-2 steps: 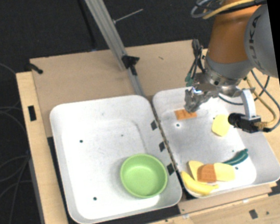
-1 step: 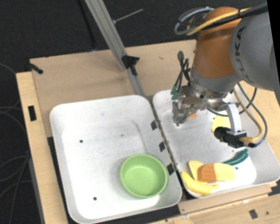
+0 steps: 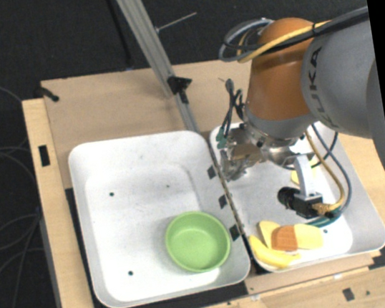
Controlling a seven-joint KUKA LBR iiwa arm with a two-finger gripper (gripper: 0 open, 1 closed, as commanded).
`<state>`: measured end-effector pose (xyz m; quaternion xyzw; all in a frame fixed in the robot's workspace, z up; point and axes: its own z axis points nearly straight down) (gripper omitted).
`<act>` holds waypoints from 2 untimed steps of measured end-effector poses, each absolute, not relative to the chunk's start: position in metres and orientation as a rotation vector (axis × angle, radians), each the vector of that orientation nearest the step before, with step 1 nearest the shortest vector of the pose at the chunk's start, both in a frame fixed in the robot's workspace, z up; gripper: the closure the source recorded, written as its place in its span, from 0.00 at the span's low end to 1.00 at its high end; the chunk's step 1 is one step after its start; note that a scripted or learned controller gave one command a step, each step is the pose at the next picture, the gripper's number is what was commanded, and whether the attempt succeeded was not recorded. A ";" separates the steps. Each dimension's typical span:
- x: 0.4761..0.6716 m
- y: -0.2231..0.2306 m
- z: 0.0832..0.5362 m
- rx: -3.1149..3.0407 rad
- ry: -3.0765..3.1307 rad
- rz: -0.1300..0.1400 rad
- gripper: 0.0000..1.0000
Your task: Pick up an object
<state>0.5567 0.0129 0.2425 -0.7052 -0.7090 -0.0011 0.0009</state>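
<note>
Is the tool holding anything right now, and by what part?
Cannot be told. The tool sits low at the right bin's left edge, with nothing visible between its tips.

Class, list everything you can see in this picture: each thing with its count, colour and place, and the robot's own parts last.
Bins: two, white, side by side on the bench.
Bowl: one, green, near corner of the left bin.
Yellow item: one, near edge of the right bin; kind unclear.
Orange-brown block: one, on the yellow item.
Pole: one, grey, slanting behind the bins.
Arm: one, grey and orange, over the right bin.
</note>
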 end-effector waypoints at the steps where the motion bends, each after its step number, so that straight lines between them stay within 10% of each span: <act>1: 0.531 0.053 0.234 -2.218 -2.224 -0.002 1.00; 2: 0.531 0.054 0.233 -2.218 -2.223 -0.004 0.00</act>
